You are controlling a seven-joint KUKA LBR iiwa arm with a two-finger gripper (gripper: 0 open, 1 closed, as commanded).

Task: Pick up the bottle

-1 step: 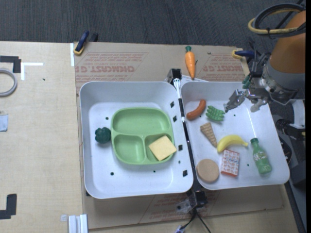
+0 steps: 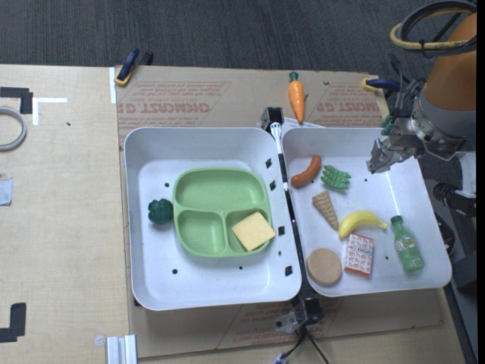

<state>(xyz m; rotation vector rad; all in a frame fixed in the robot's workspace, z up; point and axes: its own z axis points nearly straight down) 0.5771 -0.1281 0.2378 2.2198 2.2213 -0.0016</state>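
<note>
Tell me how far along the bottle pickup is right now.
Nothing looks done yet: the green bottle lies in the right bin, near its right wall, beside the banana. In hand: the tool hangs over the bin's far end, apart from the bottle. Left: move to it, grip, lift.

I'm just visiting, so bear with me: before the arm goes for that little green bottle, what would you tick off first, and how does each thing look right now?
1. Bottle in plain sight in the right bin, near its right wall: ok.
2. Bottle free of neighbours: ok; the banana and the red-and-white packet lie to its left, apart from it.
3. Gripper above the bottle: not ok; it hangs over the bin's far right part, well away from the bottle.
4. Gripper free of any object: ok, nothing seen between its tips.
5. Fingers open wide enough: cannot tell.
6. Bottle's pose: lying flat, cap toward the far side; ok for a grasp from above, probably.
</note>
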